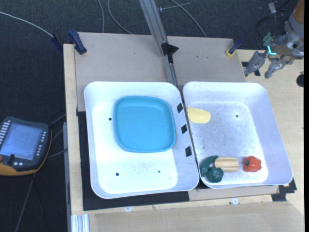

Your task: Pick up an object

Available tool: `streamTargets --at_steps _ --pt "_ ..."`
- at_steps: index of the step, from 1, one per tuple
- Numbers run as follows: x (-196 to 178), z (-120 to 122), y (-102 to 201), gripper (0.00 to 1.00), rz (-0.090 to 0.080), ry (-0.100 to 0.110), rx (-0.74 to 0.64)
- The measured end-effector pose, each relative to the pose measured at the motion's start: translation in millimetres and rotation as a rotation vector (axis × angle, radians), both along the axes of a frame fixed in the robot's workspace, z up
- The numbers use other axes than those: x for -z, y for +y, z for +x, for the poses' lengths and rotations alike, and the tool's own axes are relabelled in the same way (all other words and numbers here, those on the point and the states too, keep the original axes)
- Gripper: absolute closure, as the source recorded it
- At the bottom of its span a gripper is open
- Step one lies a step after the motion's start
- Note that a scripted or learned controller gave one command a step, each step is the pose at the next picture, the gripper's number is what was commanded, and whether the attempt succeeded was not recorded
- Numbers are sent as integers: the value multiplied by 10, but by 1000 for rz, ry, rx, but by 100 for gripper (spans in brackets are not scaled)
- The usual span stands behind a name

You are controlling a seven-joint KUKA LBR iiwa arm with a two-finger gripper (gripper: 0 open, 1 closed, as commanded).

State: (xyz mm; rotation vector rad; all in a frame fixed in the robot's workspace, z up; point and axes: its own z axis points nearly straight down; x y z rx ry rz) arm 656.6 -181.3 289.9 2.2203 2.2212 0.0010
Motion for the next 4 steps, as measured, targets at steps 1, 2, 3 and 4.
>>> streamTargets --at_steps 1,2,3,4 --pt "1 0 0 0 0 0 0" --pt "511 94 -34 0 0 2 0" --pt "953 153 -13 0 1 4 0" --pt "1371 179 -3 0 0 3 0"
